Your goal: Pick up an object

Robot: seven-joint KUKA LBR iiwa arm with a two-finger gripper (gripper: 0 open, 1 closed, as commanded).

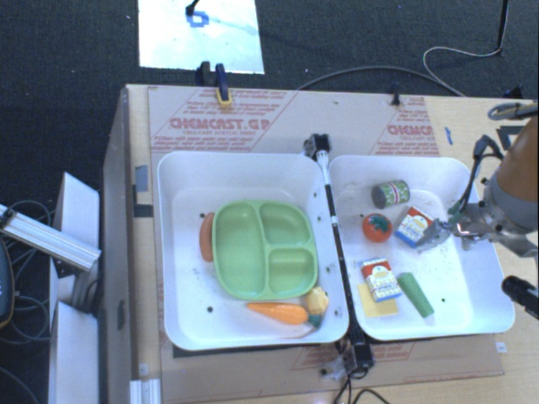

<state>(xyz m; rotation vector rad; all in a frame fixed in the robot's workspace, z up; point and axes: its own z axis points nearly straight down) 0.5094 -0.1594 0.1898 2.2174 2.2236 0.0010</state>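
Note:
My gripper (437, 233) reaches in from the right over the right bin (484, 314), low above its floor. Its tip lies right beside a small blue, white and red box (413, 225), at the box's lower right corner. I cannot tell whether it touches the box. Close by in the same bin are a red tomato (377, 226), a green-labelled can (390, 194) on its side, a red carton (381, 279) resting on a yellow slice (376, 304), and a green cucumber (415, 295).
The left bin (181, 225) holds a green divided plate (264, 250), an orange sausage (205, 236) at its left, and a carrot (278, 313) beside a small yellow piece (316, 300) in front. A ridge (333, 225) divides the bins.

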